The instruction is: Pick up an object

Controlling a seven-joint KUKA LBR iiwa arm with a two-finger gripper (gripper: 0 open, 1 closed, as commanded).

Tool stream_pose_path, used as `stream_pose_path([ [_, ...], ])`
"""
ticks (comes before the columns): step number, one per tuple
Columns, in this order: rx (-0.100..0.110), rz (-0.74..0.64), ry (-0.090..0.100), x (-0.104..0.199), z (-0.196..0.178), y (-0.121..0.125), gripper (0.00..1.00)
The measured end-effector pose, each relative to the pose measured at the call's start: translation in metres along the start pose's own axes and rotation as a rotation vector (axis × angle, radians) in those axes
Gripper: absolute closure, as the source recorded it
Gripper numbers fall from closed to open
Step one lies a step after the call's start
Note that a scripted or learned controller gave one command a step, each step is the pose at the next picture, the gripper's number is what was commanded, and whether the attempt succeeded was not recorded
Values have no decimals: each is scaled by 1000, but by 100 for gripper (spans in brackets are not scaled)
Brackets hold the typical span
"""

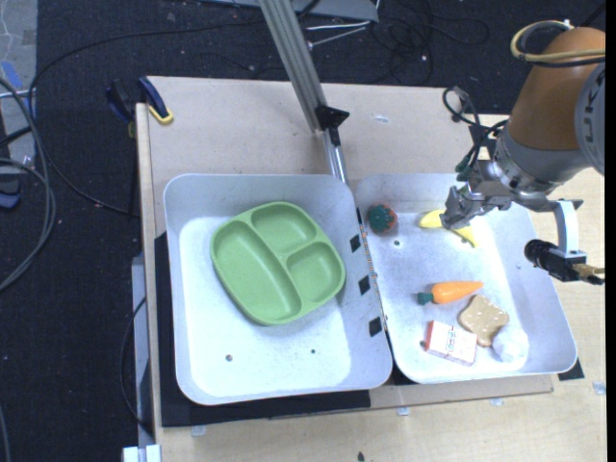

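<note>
My gripper [460,210] is low over the back of the right bin [539,287], directly on top of a yellow banana [430,220]. The banana's ends poke out on either side of the gripper, and its middle is hidden beneath it. A small green and red fruit [382,218] lies to the banana's left. Nearer the front are an orange carrot [454,292], a slice of toast [482,320], a red and white box [450,342] and a pale white object [511,346].
The left bin [192,354] holds a green divided plate [277,262]. A slanted metal pole [294,51] comes down to the rim between the bins. The arm's orange band [558,75] and grey wrist hang over the right bin's back right corner.
</note>
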State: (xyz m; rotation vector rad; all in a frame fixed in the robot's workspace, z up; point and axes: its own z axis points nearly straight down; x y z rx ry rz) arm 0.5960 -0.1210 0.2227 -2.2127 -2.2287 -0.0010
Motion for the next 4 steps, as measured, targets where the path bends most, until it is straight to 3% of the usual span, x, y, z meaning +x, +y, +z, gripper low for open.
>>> stream_pose_path([
  [1, -2, -1, 0, 61, -8, 13, 100],
  [3, -1, -1, 0, 164, -4, 12, 100],
  [4, -4, 0, 0, 215, -18, 29, 100],
])
